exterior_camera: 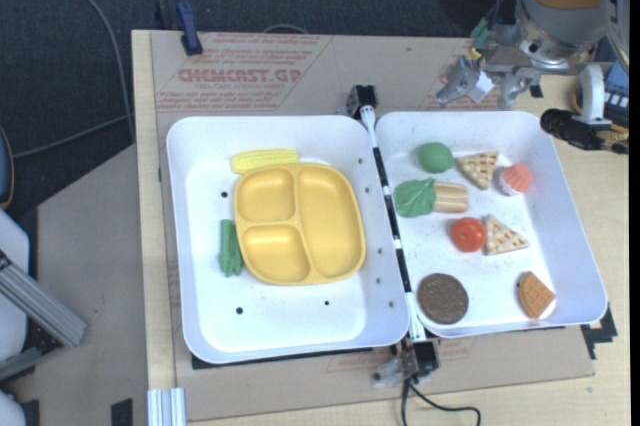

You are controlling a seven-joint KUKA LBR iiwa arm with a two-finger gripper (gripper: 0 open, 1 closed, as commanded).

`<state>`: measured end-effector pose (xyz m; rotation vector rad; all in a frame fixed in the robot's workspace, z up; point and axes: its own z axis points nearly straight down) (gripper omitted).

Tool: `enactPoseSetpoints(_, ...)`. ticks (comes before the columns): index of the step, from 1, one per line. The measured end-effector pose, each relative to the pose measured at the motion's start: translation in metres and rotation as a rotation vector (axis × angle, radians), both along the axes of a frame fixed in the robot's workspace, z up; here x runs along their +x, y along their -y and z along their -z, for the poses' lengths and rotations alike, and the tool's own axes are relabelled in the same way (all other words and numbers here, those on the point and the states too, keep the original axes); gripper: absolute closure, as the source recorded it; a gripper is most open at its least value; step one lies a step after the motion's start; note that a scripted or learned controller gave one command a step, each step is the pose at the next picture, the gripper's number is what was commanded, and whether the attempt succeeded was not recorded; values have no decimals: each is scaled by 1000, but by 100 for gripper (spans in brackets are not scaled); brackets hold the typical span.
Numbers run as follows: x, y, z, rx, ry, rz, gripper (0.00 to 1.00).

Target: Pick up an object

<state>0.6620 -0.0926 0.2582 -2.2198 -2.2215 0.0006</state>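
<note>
My gripper (487,86) hangs above the back rim of the right bin (575,214), near the bin's far left corner. Its fingers stand apart with nothing between them. Below it in the right bin lie a green round piece (434,156), a pizza slice (479,168), a pink and red piece (516,178), a green leaf (414,198) over a tan roll (453,199), a red tomato (467,234), a second pizza slice (504,238), a brown round cookie (442,298) and an orange biscuit (536,294).
The left bin (190,214) holds a yellow divided plate (298,222), a corn cob (265,159) behind it and a green pod (231,247) to its left. A black clip (362,99) sits where the two bins meet at the back.
</note>
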Motion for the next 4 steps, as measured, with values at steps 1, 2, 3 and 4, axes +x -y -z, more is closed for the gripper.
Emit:
enactPoseSetpoints(1, -11, 6, 95, 0, 0, 1, 0)
enactPoseSetpoints(2, 4, 17, 174, 0, -2, 1, 0)
enactPoseSetpoints(3, 5, 16, 163, 0, 2, 1, 100)
enactPoseSetpoints(4, -30, -75, 73, 0, 2, -1, 100)
